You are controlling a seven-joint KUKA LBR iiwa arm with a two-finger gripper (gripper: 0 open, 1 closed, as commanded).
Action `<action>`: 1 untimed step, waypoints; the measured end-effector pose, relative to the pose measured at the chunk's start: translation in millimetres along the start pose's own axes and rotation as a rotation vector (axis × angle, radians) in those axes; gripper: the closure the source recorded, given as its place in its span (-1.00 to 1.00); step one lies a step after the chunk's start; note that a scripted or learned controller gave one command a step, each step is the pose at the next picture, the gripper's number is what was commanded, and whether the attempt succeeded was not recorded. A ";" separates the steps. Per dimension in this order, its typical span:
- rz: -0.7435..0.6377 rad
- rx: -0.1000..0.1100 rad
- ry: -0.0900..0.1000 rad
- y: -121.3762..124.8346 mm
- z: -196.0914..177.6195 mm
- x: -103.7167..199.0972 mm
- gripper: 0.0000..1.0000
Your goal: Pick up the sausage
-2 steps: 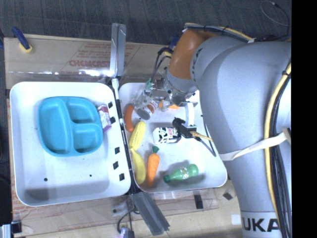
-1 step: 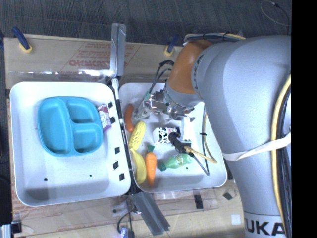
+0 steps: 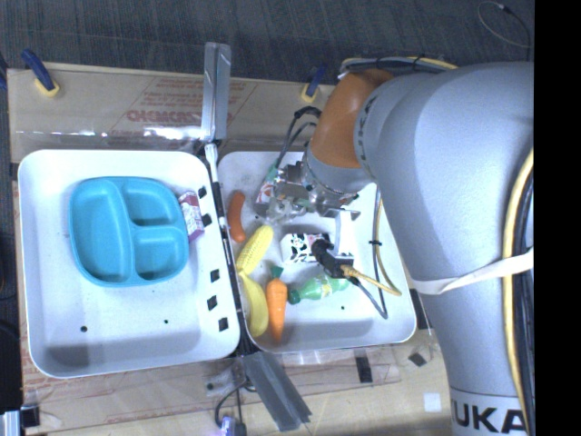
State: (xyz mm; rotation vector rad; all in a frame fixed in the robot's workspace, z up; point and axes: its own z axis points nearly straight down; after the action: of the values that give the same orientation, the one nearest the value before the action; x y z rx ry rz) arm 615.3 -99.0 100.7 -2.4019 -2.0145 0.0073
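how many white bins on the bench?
2. Left bin holds a blue tray. Right bin holds the sausage and other toy food, partly under the arm, so more items may be hidden.

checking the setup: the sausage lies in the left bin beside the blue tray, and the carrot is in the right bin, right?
Not quite. The camera view shows the sausage in the right bin, near its left wall. The blue tray is in the left bin; the carrot is in the right bin.
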 end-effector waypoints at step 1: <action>0.000 0.000 0.000 0.0 0.1 0.1 -1.00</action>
State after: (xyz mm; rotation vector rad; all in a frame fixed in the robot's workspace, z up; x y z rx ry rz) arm 615.3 -98.9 100.7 -2.4013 -2.0150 0.0077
